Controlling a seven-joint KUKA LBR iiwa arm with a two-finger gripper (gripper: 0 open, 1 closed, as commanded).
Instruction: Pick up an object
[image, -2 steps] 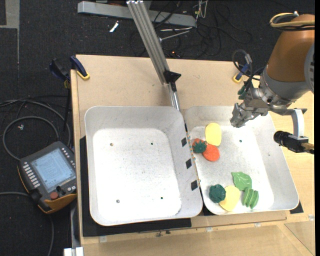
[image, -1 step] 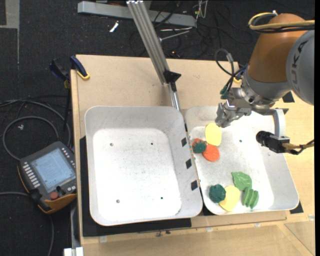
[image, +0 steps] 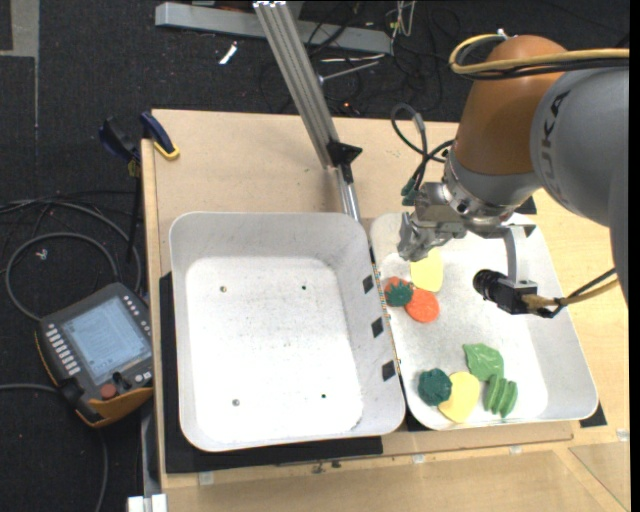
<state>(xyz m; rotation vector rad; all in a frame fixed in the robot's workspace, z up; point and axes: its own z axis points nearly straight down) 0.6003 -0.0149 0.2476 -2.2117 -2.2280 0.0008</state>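
Hovering low over the far end of the right bin (image: 560, 300), the claw (image: 418, 243) hangs just above a pale yellow piece (image: 428, 272), and nothing looks lifted yet. Whether the claw is parted or closed, I cannot tell from this angle; the wrist and its bracket hide that. So by my reading the pick is at its start: the approach looks made, while the grip and the lift are left to do.

Now the bins. The right one carries all the goods. Directly under the claw lies that pale yellow piece, with an orange-red round piece (image: 424, 308) just beyond it toward the near rim and a small dark green and red bit (image: 398, 292) just beside that, on the side of the other bin. Well away from the claw, at the near rim, sits a cluster: a dark teal lump (image: 434, 385), a yellow lump (image: 462, 395) touching it, a light green crumpled piece (image: 484, 360) and a green ridged piece (image: 501, 397). A black camera-like fitting (image: 503, 290) hangs off the arm over the bin's middle.

The left bin (image: 190, 250), on the claw's far side, shows a speckled white floor.
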